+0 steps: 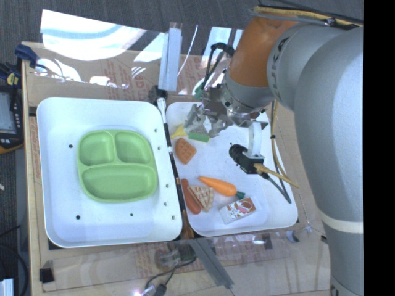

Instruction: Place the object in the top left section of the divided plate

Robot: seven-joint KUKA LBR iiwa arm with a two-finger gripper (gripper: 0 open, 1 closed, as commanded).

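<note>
Your gripper [200, 123] hovers low over the right bin's [281, 211] far corner (whether it's open, I cannot tell). The green-and-yellow object [190, 134] beneath lies against the wall, which risks a missed grasp; the divided plate [117, 165] waits well apart.

I see the divided plate [117, 165], light green and rounded, lying flat in the middle of the left white bin [55, 116]. It has two small sections along its far side and one long section along the near side; all three look bare, the top left one included. The candidate objects lie in the right white bin [281, 211]: an orange carrot [217, 185] lying at a slant, a toy waffle wedge [202, 197] just beside it, a reddish sausage [190, 200] along the bin's left wall, and a small printed carton [238, 209] near the front.
</note>
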